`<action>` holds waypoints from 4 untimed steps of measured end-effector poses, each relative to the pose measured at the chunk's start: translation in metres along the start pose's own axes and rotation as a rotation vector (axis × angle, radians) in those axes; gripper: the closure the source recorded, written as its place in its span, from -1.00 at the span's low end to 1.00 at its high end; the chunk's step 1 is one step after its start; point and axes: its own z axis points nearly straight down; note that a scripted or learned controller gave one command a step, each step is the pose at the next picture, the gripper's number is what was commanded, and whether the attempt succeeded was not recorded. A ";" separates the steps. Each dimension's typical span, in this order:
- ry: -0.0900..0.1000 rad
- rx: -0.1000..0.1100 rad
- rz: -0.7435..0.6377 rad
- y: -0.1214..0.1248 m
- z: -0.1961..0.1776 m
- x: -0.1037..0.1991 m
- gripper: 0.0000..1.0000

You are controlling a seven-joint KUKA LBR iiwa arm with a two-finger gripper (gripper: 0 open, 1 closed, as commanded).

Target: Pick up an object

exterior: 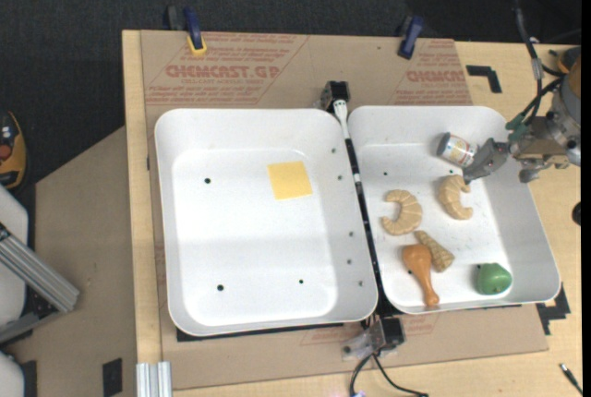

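Observation:
My gripper (506,168) hangs over the right side of the right bin (526,229), reaching in from the right edge. Its fingers stand apart, and bare bin floor shows between them. The left fingertip (480,167) is just above and right of a small tan croissant piece (454,198) and just right of a small silver can (454,148) lying on its side. Further left in the same bin lies a larger croissant (402,211). Below it is a drumstick (422,269), and a green fruit (493,279) sits at the front right corner.
The left bin (185,201) holds a flat yellow square (289,180). Both bins rest on a brown board (277,63) held by blue clamps (194,28) at the back. A black divider clip (334,95) sits between the bins.

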 end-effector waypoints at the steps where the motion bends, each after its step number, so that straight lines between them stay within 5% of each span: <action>1: 0.007 0.019 -0.002 -0.043 0.170 0.053 -1.00; 2: -0.002 -0.003 0.001 0.007 0.195 0.017 -1.00; 3: 0.000 -0.005 -0.005 0.070 0.193 0.037 -1.00; 4: -0.001 -0.003 -0.001 0.068 0.183 0.035 1.00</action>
